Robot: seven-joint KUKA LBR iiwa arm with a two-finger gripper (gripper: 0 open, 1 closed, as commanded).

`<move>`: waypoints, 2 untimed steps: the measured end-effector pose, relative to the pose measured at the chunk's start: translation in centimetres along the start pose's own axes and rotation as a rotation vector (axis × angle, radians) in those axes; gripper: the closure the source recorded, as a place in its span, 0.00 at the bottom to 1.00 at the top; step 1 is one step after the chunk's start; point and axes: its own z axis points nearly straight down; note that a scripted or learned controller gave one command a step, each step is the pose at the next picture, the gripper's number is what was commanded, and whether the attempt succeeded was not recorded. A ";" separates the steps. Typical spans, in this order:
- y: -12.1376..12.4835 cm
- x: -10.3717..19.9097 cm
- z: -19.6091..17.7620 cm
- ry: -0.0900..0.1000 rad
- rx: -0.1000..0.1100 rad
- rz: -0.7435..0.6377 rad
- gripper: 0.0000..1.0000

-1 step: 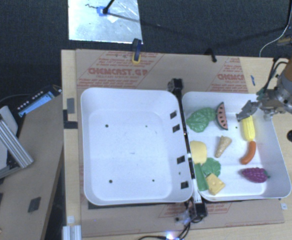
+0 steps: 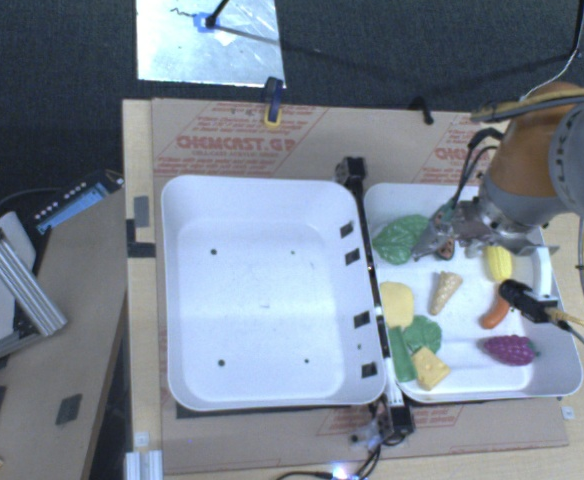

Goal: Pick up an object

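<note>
The right bin (image 2: pixel 562 368) holds several toy foods. A green lettuce leaf (image 2: pixel 400 238) lies at its far left, and a yellow corn cob (image 2: pixel 498 263) lies towards the right. Between them sits a tan cone (image 2: pixel 444 290). Nearer the front are an orange sausage (image 2: pixel 493 315), purple grapes (image 2: pixel 509 349), a pale yellow piece (image 2: pixel 397 303), a green piece (image 2: pixel 424 330) and a cheese wedge (image 2: pixel 432 368). My gripper (image 2: pixel 440 243) hangs low over the bin's far part, just right of the lettuce leaf and above the cone. Nothing shows held in it.
The left bin (image 2: pixel 262 298) sits beside the right one, with black clips (image 2: pixel 353 258) along the shared wall. A blue and yellow clamp (image 2: pixel 272 103) and a silver sheet (image 2: pixel 210 26) lie beyond the bins. Cables (image 2: pixel 572 318) trail at the right.
</note>
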 end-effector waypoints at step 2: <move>-7.5 -0.2 4.8 -0.002 0.003 0.011 1.00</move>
